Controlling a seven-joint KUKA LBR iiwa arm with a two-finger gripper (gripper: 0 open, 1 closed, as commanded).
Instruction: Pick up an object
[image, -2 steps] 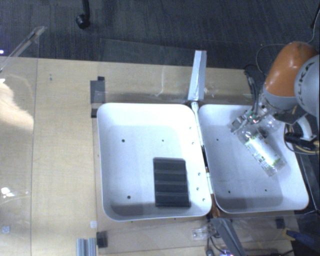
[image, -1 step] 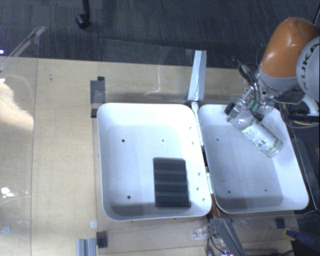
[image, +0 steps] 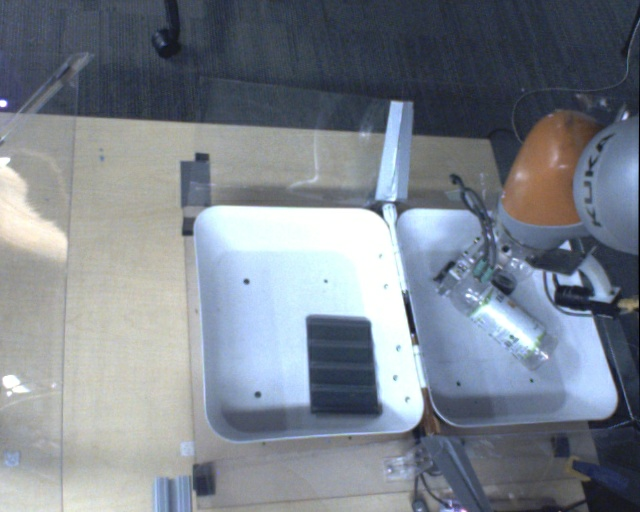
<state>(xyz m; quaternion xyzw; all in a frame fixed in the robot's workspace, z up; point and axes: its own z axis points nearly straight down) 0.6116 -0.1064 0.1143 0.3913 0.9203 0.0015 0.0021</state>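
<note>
Bins sit side by side on the desk (image: 120, 300): the left bin (image: 230, 300) holds a black ribbed block (image: 342, 365) lying flat toward its near right part, and the right bin (image: 590, 395) holds a clear plastic bottle (image: 508, 327) lying on its side, slanting from upper left to lower right. The grey arm with its orange band (image: 545, 175) reaches in from the right over the right bin's far part. Its end effector (image: 470, 268) is low at the bottle's upper left end, touching or just above it. Whether it is apart or together, I cannot tell; nothing shows as clamped
</note>
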